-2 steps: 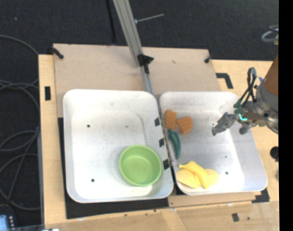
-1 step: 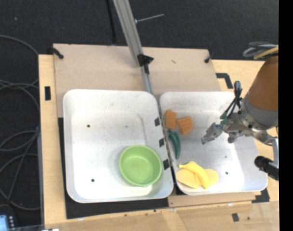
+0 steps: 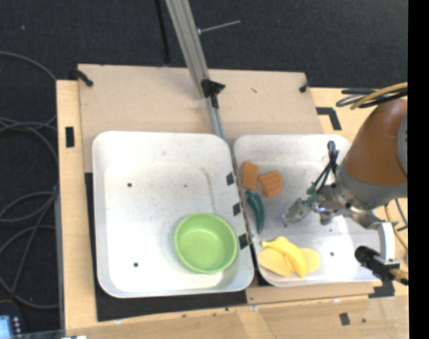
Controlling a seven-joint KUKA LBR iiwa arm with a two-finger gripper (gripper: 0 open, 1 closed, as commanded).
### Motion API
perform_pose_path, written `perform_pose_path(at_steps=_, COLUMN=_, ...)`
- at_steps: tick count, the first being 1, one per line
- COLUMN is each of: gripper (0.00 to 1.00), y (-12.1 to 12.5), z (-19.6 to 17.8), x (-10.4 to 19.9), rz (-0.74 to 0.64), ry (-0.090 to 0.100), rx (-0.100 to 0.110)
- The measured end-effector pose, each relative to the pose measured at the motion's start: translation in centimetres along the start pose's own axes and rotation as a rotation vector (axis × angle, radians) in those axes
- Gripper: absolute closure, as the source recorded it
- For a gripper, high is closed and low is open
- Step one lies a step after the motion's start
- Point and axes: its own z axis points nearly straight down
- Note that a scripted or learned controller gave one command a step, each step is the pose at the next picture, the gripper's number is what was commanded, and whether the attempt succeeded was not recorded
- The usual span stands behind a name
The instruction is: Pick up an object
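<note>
Green bowl [image 3: 206, 242], yellow banana [image 3: 289, 257], orange block [image 3: 270, 183].

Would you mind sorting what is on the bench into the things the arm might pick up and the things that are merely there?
Candidates for the pick:
- orange pieces
- teal object
- yellow pieces
- green bowl
- gripper, over the right bin

Just there:
- left bin
- right bin
- metal post
- cables off the bench

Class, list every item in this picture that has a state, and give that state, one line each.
Green bowl: upright, in the left bin.
Orange pieces: lying in the right bin, near its left wall.
Yellow pieces: piled at the right bin's front edge.
End effector: over the right bin, nothing visibly between its fingers.
</note>
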Motion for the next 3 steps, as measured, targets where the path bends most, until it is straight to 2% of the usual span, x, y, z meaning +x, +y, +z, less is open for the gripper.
perform_pose_path(at_steps=1, gripper=0.00, y=0.5, z=4.5, x=0.2, rz=0.001, ry=-0.001, rx=-0.001)
perform_pose_path(at_steps=2, gripper=1.00, y=0.7, z=3.1, x=0.1, rz=0.006, ry=-0.001, rx=-0.010)
perform_pose_path(at_steps=3, gripper=1.00, y=1.2, z=-3.1, x=0.5, rz=-0.004, ry=-0.003, rx=-0.014)
